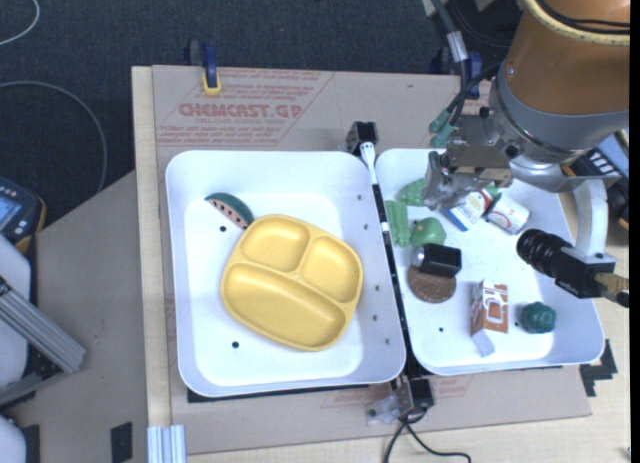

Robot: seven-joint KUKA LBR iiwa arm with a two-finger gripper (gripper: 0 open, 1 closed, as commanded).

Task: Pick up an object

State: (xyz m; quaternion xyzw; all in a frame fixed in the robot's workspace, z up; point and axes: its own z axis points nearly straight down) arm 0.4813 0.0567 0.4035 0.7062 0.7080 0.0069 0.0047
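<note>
My gripper (458,189) hangs low over the back of the right bin (450,339). It sits among a green leafy toy (412,194), a small blue and white item (465,215) and a white and red piece (506,214). Nothing is visibly held. Closer to the front lie a green lump (428,231), a black block (438,257) on a brown disc (433,288), an orange and white carton (489,309) and a dark green knob (537,318).
The left bin (190,251) holds a yellow divided plate (290,279) and a watermelon slice toy (230,209). A black cylinder (558,256) juts over the right bin's right side. The arm's grey and orange body (570,61) looms over the back right.
</note>
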